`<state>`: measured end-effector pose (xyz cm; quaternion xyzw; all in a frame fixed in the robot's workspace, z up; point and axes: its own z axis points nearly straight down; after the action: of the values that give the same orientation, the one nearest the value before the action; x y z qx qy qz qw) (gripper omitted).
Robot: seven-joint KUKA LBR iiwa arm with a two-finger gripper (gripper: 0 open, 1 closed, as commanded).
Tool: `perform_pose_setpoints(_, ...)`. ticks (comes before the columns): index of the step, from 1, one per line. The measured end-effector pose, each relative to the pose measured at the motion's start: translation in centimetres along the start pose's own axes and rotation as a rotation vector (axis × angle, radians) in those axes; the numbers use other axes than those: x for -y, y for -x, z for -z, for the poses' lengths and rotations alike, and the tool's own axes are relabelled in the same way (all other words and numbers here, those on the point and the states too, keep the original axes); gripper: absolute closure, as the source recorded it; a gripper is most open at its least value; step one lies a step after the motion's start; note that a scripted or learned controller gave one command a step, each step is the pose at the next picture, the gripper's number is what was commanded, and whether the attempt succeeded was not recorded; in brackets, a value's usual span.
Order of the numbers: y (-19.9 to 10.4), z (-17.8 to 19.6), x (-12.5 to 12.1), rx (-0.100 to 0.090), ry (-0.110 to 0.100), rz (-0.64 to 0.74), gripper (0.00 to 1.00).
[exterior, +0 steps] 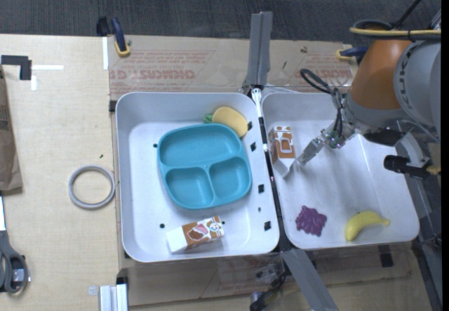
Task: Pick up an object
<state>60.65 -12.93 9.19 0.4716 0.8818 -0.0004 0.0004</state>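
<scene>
While the gripper, its opening impossible to judge, reaches into the right bin, the small carton sits just left of it.

The two white bins look like smooth, slightly glossy plastic, as does the blue tray. The tabletop is matt pale wood; the small carton is printed paper.

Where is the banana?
The banana lies in the right bin, near its front right corner. The purple grapes are just to its left, and the claw is farther back.
</scene>
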Motion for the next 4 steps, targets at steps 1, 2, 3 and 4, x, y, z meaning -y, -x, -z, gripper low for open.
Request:
perform_pose_setpoints(1, -4.4, 0.0, 2.5, -0.001, 0.0, 0.05, 0.0)
perform_pose_setpoints(2, -5.3, 0.0, 7.0, -0.002, 0.0, 0.35, 0.0)
perform_pose_setpoints(3, -3.0, 0.0, 13.5, -0.001, 0.001, 0.619, 0.0)
perform_pose_setpoints(4, 1.2, 0.1, 8.0, 0.003, 0.004, 1.05, 0.0)
